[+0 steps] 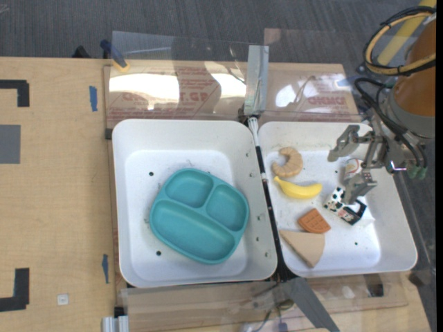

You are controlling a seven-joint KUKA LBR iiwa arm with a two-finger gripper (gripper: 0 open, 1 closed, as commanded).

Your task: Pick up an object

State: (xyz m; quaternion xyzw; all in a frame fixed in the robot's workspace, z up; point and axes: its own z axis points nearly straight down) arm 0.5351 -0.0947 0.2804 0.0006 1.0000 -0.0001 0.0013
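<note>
The right bin (394, 254) holds a tan croissant-shaped pastry (289, 161), a yellow banana (299, 189), an orange waffle-like square (314, 221), a tan wedge (304, 246) and a small black-and-white toy (342, 205). My gripper (351, 164) hangs over the bin's right side, just above the toy and right of the banana. Its two grey fingers (344, 144) stand apart, open. A small pale reddish patch shows in the gap; I cannot tell whether it is an object or whether the fingers touch it.
The left bin (131, 151) holds a teal divided plate (199, 214). A clear plastic wall (208, 81) stands behind both bins. Yellow and black cables (391, 47) loop above the arm at the upper right. Bare wooden benchtop lies to the left.
</note>
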